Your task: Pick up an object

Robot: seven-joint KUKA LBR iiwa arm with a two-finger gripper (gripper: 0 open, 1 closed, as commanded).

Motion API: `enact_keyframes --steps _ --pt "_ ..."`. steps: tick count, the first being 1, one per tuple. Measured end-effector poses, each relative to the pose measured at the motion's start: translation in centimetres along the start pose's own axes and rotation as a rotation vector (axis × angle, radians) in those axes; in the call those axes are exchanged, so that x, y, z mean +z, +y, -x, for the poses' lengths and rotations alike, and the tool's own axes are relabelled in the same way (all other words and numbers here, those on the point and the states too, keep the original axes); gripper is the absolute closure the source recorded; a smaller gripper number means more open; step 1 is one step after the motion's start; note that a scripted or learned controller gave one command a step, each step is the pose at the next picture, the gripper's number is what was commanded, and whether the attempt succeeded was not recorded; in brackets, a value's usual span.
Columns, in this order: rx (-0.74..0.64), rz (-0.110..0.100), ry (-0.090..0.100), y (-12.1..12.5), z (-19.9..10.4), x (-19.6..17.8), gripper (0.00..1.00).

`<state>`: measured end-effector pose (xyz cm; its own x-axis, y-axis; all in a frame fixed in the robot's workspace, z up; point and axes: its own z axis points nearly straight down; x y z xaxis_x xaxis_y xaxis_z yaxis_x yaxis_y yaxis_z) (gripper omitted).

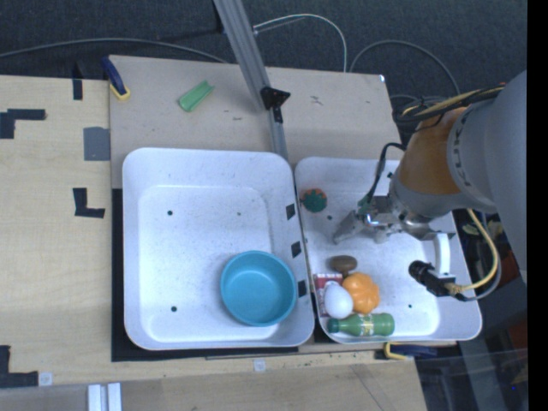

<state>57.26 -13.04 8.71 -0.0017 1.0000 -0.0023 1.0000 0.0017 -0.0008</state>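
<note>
Two white bins sit on the counter, dark carpet beyond; the right bin holds a green bottle at 6 o'clock, long axis pointing 3 to 9; the arm reaches in from 3 o'clock, its gripper low with jaws empty and parted toward 9.

The end effector hangs empty over the right bin, above an orange, white egg and green bottle.

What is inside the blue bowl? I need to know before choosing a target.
The blue bowl shows a bare blue interior; nothing lies inside. The bin floor under it is covered.
</note>
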Motion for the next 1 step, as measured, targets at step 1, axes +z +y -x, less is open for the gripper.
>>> enact_keyframes --steps 1 --pt "-0.001 0.0 0.002 0.03 -0.09 -1.18 1.0"
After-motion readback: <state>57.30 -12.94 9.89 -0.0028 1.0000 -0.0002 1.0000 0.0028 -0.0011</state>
